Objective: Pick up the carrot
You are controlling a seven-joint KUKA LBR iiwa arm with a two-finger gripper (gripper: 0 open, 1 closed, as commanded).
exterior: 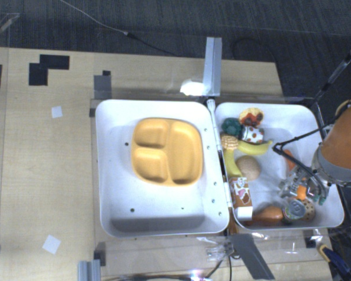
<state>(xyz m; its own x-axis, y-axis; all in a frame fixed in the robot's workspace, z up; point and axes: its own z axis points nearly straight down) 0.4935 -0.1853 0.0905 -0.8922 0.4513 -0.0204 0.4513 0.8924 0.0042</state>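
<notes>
The gripper (302,191) hung low over the right bin's (324,127) lower right part, an orange carrot (289,158) partly hidden just beside it; whether its fingers were clenched or released could not be told; the left bin (114,157) held a yellow divided tray (167,151).
</notes>
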